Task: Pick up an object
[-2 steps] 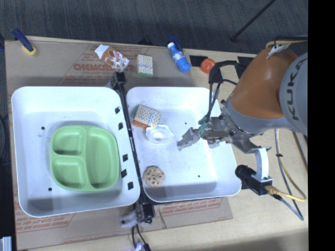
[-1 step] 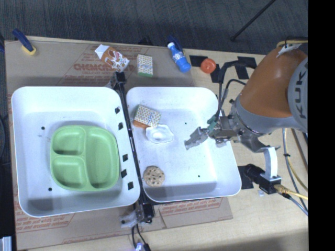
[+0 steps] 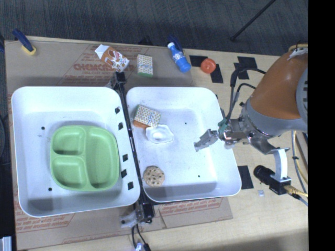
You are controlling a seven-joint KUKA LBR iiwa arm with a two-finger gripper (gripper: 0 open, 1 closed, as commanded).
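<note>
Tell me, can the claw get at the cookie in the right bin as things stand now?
Probably yes. The cookie lies flat and alone near the front-left corner of the right bin, with bare floor between it and the claw. Its closeness to the bin wall may make the approach tighter.

The bench [image 3: 251, 213] carries two shallow white bins side by side, the left bin [image 3: 23, 156] touching the right bin [image 3: 225, 174]. Behind them on the bench lie a snack packet [image 3: 111, 58], a small box [image 3: 144, 65], a blue bottle [image 3: 179, 57] and an orange ball [image 3: 208, 65].
</note>
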